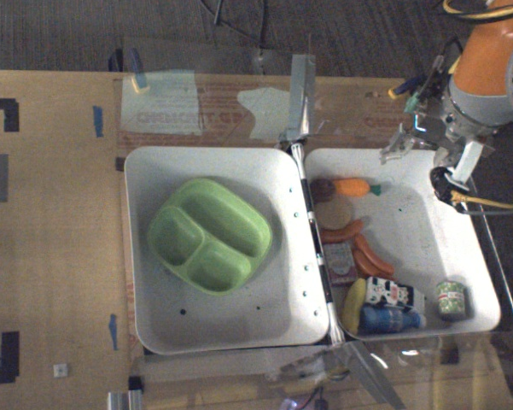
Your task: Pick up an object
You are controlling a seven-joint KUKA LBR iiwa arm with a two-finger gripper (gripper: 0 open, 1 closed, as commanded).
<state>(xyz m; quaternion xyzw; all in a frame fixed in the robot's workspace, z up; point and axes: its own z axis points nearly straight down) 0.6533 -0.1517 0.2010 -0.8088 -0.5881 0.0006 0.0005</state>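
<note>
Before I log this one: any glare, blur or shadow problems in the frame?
Camera view: mostly even, soft lighting; the green tray and toy carrot are readable. Glare streaks the clear divider and the panels along the bottom edge. The small items along the right bin are slightly soft. The arm looks a little blurred.

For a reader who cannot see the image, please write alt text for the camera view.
A grey and orange robot arm reaches in over the far right corner of the right white bin, which holds toy food: a carrot, sausages, a banana and a small can. The left bin holds a green divided plate.
</note>
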